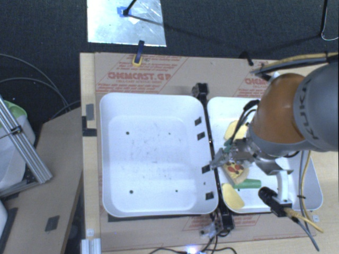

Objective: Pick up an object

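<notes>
The gripper [226, 159] hung over the right bin's [312, 189] left edge, above small yellow, red and green objects [239, 176] near its front-left corner; its opening could not be told

Both bins, the left bin [153, 152] and the right bin [222, 107], were white, the arm [304, 110] was grey with an orange band [278, 107], the board [175, 70] under the bins was tan with red lettering, and the objects in the right bin were yellow [233, 196], green [248, 183] and red-orange [234, 168].
</notes>
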